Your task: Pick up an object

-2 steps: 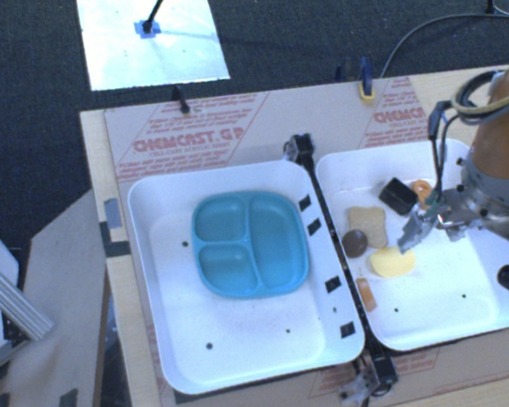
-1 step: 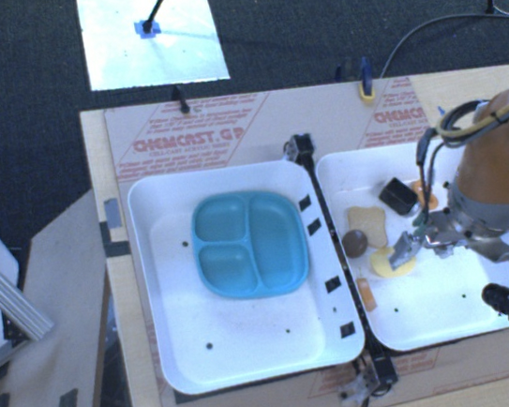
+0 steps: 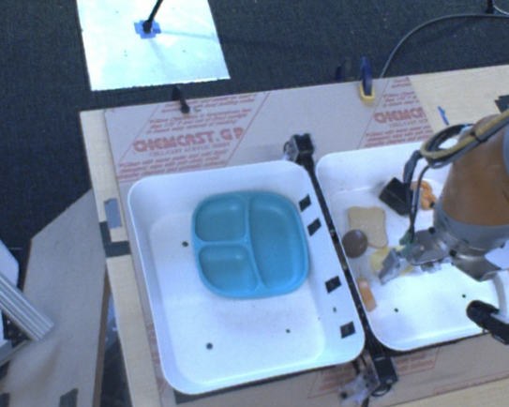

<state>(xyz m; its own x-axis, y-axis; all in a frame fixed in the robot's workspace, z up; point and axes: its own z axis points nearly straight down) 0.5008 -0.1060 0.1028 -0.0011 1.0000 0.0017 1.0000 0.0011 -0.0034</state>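
Hand (image 3: 389,266) low in right bin (image 3: 443,326), beside tan block (image 3: 366,223) and brown round piece (image 3: 355,242); cannot tell hand's state, nothing seen held. Orange stick (image 3: 368,296) at bin's left wall. Blue divided plate (image 3: 247,243) in left bin (image 3: 191,349), apart from clutter.

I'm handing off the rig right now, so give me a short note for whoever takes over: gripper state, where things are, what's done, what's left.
Gripper: low in the right bin, near its left side; I cannot tell whether it grips anything.
Right bin: a tan square piece, a dark round object, a small orange piece by the left wall, a black block and an orange bit further back.
Left bin: a blue divided plate.
Done: arm is down among the objects.
Left: nothing visibly lifted yet; confirm a grasp and raise it.
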